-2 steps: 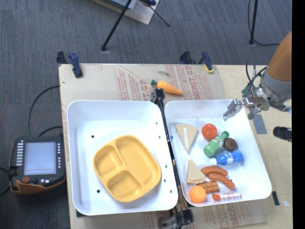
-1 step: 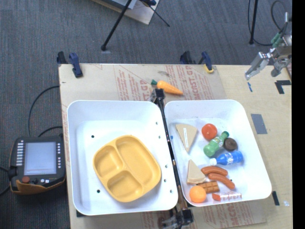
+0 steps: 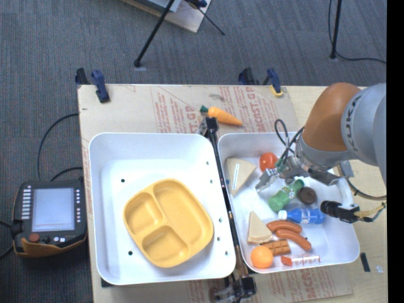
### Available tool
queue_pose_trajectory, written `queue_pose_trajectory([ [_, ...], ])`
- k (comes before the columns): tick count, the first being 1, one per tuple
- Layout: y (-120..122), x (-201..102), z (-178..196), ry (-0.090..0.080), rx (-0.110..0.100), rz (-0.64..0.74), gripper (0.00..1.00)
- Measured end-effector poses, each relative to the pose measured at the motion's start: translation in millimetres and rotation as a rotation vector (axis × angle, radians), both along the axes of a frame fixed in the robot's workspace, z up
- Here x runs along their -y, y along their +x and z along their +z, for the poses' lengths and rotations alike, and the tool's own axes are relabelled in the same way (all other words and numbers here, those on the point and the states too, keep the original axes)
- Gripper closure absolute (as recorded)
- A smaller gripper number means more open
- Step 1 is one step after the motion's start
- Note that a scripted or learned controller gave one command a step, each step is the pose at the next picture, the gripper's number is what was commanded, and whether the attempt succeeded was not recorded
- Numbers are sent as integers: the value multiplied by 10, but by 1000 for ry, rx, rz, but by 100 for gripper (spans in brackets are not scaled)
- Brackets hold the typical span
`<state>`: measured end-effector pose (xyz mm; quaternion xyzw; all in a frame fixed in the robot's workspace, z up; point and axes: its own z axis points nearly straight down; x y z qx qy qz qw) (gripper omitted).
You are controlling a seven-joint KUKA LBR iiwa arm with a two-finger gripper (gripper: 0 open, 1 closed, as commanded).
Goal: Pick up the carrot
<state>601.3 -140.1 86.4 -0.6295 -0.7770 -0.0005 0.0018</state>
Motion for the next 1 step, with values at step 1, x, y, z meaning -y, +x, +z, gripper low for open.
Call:
queue_pose_trajectory([
  [1,1,24,104,0,1,-8,100],
])
